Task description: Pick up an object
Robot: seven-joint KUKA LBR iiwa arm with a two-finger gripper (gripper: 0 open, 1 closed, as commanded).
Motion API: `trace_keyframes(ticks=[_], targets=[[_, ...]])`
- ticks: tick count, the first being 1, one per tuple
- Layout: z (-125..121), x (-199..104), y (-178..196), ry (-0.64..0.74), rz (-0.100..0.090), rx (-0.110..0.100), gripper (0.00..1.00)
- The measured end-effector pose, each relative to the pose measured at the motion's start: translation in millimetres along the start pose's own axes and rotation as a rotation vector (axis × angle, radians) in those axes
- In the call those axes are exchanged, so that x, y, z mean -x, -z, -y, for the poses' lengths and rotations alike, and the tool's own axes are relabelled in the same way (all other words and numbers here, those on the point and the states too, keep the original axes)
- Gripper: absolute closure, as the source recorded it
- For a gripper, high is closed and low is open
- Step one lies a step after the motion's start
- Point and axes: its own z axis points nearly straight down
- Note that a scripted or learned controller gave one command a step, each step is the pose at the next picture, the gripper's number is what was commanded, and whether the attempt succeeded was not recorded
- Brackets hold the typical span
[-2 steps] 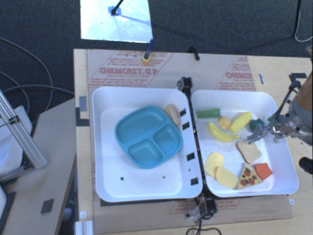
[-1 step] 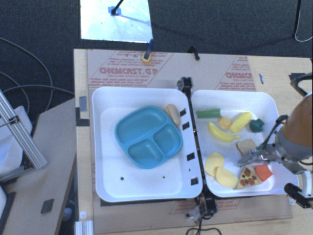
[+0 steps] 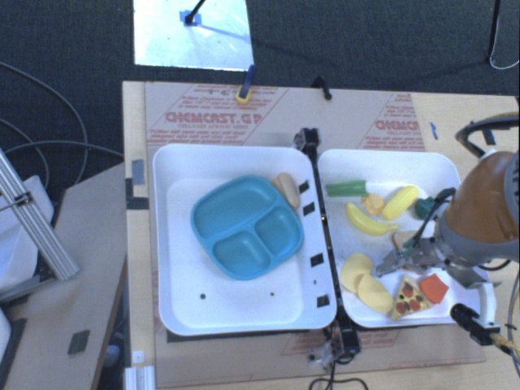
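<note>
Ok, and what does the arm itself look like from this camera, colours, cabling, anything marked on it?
The arm is rounded, with an orange band above a grey wrist. A dark cable runs beside its wrist. The gripper is a small metallic grey piece with thin fingers. No markings are legible.

right bin (image 3: pixel 443 162) crowded: banana (image 3: pixel 367 220), pizza slice (image 3: pixel 411 296), yellow pieces (image 3: pixel 366 283) close together. left bin (image 3: pixel 175 242) roomier; blue tray (image 3: pixel 246 227) mid-floor, open margins around.
</note>
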Motion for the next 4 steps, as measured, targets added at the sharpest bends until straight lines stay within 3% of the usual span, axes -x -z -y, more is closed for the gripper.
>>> trace_keyframes(ticks=[1, 2, 3, 4], targets=[[-1, -76, 29, 0.005, -0.001, 0.004, 0.0], [-3, -158, 104, 0.006, 0.0, 0.01, 0.0], [-1, -209, 110, 0.003, 0.001, 0.002, 0.0], [-2, -206, 121, 0.003, 0.001, 0.004, 1.0]])
